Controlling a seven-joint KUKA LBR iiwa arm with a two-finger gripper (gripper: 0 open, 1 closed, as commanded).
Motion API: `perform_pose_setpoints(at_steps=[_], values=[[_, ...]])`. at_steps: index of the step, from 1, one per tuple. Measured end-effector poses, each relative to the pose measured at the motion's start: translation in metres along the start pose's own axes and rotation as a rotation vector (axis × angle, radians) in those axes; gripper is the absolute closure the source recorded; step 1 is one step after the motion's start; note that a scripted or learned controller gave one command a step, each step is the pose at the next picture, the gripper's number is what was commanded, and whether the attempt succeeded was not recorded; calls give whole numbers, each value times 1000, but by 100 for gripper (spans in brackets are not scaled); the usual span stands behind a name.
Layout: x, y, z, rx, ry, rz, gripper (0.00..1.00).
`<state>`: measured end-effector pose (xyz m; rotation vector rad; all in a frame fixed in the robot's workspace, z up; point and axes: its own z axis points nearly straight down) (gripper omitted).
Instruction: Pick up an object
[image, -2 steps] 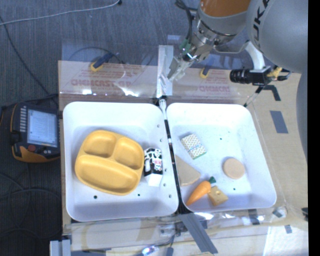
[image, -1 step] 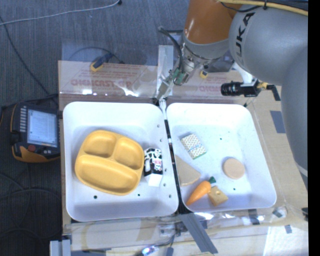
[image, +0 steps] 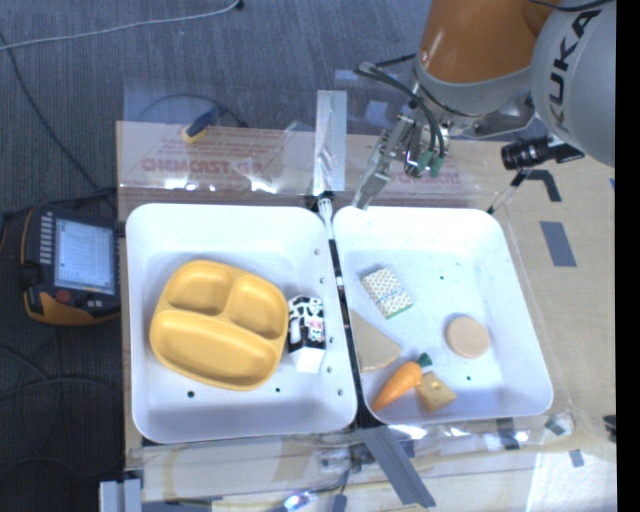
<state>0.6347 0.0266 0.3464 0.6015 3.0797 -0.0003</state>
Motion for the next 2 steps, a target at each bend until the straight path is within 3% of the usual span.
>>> perform_pose_setpoints(at_steps=[1,2], values=[[-15,-68,-18,-1,-2,-420,100],[-56,-114,-79,-2,-3,-739,100]])
